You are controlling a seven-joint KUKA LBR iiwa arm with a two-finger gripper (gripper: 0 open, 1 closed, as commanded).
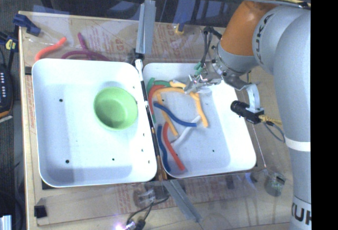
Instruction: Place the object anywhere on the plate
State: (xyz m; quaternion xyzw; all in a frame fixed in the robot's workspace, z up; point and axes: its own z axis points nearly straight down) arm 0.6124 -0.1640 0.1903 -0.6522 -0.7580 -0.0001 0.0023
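- Dark carpet surrounds a pale wooden bench (79, 31) that carries two shallow white bins side by side, with faint reddish printing on the bench top too blurred to read.
- White letters "KU" show on the grey arm (296, 65) at the lower right, and more lettering beside its orange band (242, 28) is cut off.
- Left white bin (58, 155) holds a round light-green plastic plate (116, 107), lying flat near the bin's middle.
- Right white bin (237, 150) holds a loose heap of bendy foam strips (171, 118) in red, blue, yellow, orange, green and white, mostly in its left half.
- Metal two-finger gripper (198, 82) sits low over the upper part of the heap, by a yellow strip; whether it pinches anything cannot be told.
- Orange and magenta strips (68, 50) lie on the bench behind the left bin.
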